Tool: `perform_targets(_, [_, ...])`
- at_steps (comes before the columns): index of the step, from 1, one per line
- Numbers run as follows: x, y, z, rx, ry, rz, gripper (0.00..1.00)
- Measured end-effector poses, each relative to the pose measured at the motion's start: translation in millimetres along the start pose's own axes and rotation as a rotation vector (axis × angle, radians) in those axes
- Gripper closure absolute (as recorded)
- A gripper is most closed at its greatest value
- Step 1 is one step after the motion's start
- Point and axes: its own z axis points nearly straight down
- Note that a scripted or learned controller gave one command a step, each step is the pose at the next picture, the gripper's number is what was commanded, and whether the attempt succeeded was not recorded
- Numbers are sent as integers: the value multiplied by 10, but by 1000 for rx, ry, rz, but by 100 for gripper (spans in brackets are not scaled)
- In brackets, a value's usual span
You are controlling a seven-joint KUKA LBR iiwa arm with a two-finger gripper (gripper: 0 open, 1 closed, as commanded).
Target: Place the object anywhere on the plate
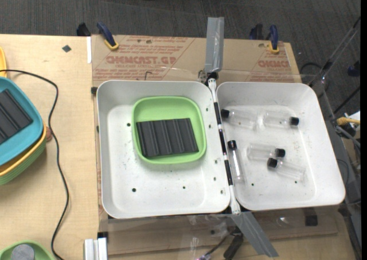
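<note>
Before me the two bins (114, 196) are smooth white plastic with a soft sheen. The green plate (198, 112) looks matt plastic, its ribbed dark insert (167, 137) dull. The vials (261, 118) are clear, glossy plastic with black caps.

Red print reading "CHEMCAST GP" runs across the brown cardboard sheet (155, 58) lying behind the left white bin (112, 155). The same red lettering recurs on the cardboard behind the right white bin (321, 138), cut off to "CHEMCA". Smaller red lines above and below the brand name are too fine to read.
</note>
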Motion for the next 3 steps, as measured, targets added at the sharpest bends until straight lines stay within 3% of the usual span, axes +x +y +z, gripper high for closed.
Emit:
perform_targets(1, [3, -1, -713, -2, 0, -6, 0])
perform_targets(3, [1, 0, 50, 0, 0, 0, 0])
